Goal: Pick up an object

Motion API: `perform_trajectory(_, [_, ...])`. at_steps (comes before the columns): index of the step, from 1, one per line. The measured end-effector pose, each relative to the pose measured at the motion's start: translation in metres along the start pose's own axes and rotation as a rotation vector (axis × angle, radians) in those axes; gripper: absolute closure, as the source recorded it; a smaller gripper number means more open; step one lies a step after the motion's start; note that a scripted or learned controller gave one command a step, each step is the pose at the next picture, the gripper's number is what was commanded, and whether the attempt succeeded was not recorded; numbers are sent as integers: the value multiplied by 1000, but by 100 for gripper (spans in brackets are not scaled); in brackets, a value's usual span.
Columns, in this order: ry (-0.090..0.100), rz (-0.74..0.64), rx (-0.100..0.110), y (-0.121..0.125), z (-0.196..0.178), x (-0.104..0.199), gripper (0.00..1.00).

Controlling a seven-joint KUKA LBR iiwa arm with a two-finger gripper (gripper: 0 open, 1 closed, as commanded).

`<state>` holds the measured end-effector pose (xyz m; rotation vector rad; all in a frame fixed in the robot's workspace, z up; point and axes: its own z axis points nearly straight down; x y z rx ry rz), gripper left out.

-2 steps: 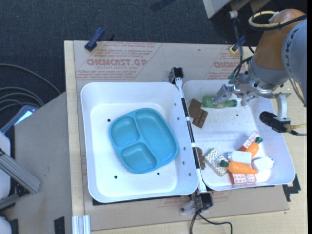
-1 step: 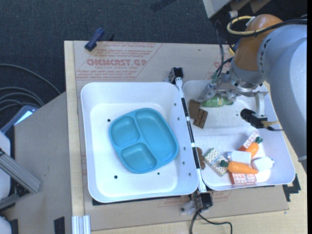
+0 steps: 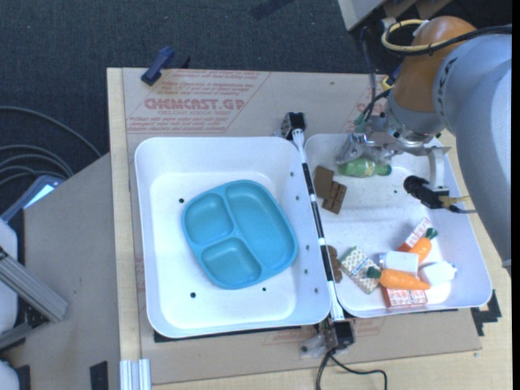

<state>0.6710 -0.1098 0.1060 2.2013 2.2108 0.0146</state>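
Observation:
My gripper (image 3: 363, 149) hangs low over the far end of the right bin (image 3: 374, 214). A green, pale-ended item (image 3: 366, 168) lies directly under it, touching or nearly touching it. Whether it is gripped is hidden by the wrist. A brown chocolate bar (image 3: 330, 190) lies to the left of it, by the bin's left wall. At the near end sit an orange carrot (image 3: 400, 279), a second small carrot (image 3: 421, 244), white blocks (image 3: 400, 262) and a patterned cracker (image 3: 355, 264).
The left bin (image 3: 154, 161) holds a blue divided plate (image 3: 238, 232). A red-and-white box (image 3: 404, 297) lies at the right bin's near edge. The arm's grey body covers the right bin's far right corner. Bare floor shows in the middle of the right bin.

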Motion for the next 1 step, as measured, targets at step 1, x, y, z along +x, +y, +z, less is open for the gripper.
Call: perform_trajectory(1, [10, 4, 24, -79, -81, 34, 100])
